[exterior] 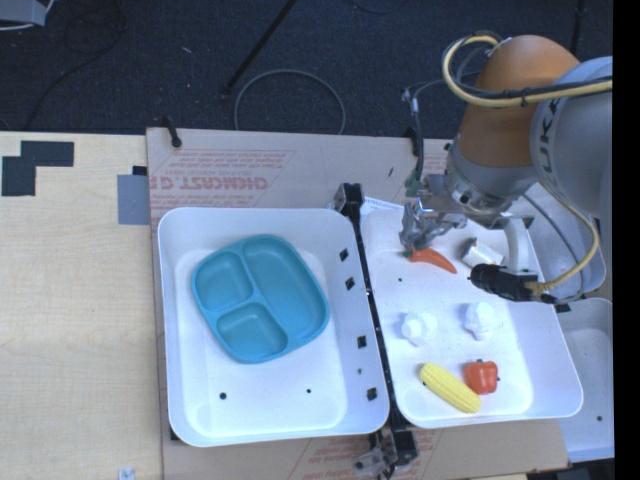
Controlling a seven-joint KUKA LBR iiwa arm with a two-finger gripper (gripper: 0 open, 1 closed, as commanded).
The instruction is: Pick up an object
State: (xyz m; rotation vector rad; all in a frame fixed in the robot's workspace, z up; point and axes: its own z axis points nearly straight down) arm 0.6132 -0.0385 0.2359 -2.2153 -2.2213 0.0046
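Seen from above at a slant, the grey arm point(560, 118) comes in from the right, its orange band bulging at the top of the wrist and yellow-and-black cables looping around it. The wrist is bent downward over the far end of the right bin point(560, 388), so the gripper point(422, 236) hangs low near the bin's back left corner, close to the divider between the two bins. Just beside the gripper's tip lies an orange carrot point(434, 259); whether the metal touches it cannot be told, and nothing is seen between the fingers. Whether they are apart or together cannot be told either.

Further forward in the same bin sit two small white objects point(416, 326), then a yellow corn cob point(449, 387) touching a red pepper point(481, 376) near the front. The left bin point(190, 388) holds a blue divided plate point(259, 297), lying flat. Both bins rest on the worktop point(70, 318).
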